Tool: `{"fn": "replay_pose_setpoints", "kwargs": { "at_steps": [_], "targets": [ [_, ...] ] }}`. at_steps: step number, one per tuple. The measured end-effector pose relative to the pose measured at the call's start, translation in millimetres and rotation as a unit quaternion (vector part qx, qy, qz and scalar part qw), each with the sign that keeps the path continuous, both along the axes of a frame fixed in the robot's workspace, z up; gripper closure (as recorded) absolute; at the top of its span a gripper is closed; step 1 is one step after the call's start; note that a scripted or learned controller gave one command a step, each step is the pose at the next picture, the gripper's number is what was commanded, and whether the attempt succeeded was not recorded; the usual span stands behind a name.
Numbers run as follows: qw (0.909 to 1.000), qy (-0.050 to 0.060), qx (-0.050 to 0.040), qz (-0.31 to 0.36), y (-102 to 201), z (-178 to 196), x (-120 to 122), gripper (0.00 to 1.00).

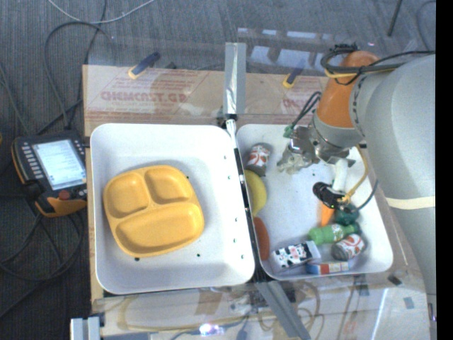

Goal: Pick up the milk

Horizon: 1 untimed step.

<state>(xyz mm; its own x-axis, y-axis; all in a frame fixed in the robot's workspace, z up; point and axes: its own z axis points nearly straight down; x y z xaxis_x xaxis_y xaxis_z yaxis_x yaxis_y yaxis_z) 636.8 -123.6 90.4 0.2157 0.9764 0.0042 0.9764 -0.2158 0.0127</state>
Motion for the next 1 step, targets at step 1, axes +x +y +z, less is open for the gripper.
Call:
{"fn": "replay_pose_setpoints", "kwargs": {
  "at_steps": [1],
  "targets": [
    [1.0, 0.001, -0.0036, 0.001, 25.3, 0.0, 18.7, 1.0]
  ]
}}
